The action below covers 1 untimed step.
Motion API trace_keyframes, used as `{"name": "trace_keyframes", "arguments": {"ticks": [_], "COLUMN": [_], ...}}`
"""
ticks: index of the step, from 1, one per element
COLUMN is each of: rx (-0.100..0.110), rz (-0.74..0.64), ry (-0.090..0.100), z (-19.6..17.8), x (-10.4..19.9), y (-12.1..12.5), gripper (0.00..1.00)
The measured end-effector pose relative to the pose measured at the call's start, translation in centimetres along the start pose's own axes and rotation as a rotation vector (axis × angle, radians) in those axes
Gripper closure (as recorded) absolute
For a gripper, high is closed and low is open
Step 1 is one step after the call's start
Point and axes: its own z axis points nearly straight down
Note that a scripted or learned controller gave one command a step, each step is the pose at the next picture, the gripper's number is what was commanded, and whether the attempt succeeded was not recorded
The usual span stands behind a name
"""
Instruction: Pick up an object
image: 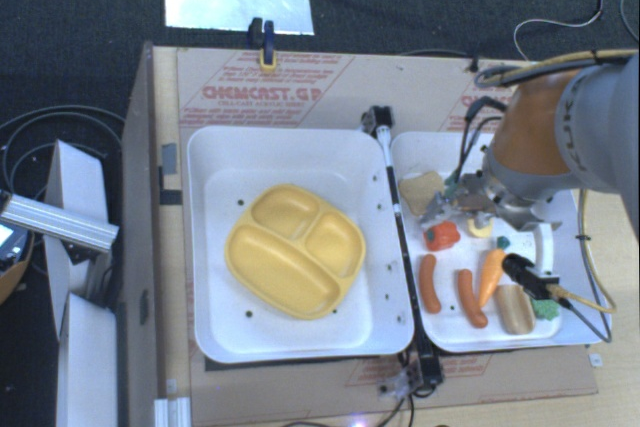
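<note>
In the right bin [575,330], nearest the front rim, lie a tan bread roll [515,309], two smooth red sausages [429,282] and a tapered orange carrot [490,275] with a green scrap [546,309] beside it. Just behind them a glossy red tomato-like piece [441,235] sits directly below the jaws [452,198], close to them, with a pale beige slice [421,187] to its far left; how far the jaws stand apart, or whether they grip anything, cannot be told. In the left bin [215,215] rests a yellow, moulded plastic plate [294,249] with three compartments, and both bins sit on a printed cardboard sheet [300,80] over the table.
</note>
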Motion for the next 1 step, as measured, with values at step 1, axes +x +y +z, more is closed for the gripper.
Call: {"name": "trace_keyframes", "arguments": {"ticks": [1], "rx": [-0.001], "rz": [0.002], "ry": [-0.001], "z": [2.87], "x": [-0.13], "y": [-1.05], "gripper": [0.00]}}
